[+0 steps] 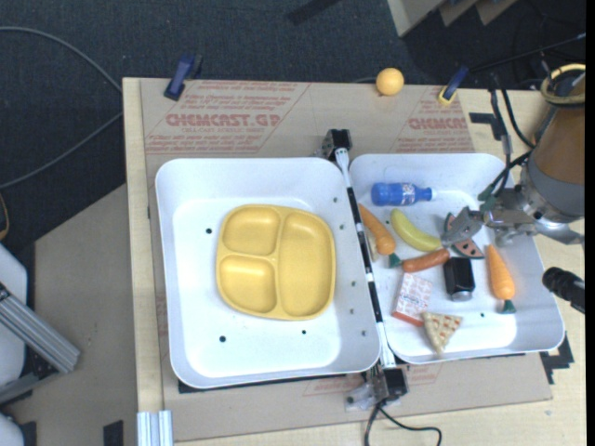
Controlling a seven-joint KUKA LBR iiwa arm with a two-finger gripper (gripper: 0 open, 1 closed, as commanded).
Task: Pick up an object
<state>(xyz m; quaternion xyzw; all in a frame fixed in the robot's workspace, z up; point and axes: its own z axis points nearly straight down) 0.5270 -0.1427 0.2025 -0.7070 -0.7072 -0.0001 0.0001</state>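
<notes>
Camera view gives you two white bins side by side on the bench. Left bin has a yellow divided plate sitting in the middle, three compartments, nothing in them. Right bin has all the small stuff. Blue bottle lies on its side near the back. Yellow banana just in front of it. One carrot lies along the bin's left wall, a second carrot sits toward the right side. A red sausage-like piece lies between banana and a black block, close to both. A red-and-white packet is just in front of the sausage, and a pizza-slice toy lies at the front, touching or nearly touching the packet.

You see the arm come in from the right, orange band up top. Gripper is low over the right bin, between banana and the right-hand carrot, just behind the black block. A small brown-red piece sits right under the tip; you can't tell if it's gripped. Whether the pincer is wide or narrow, can't tell.

Orange ball rests on the bench behind the bins. Blue clamps at the back edge, left one.
</notes>
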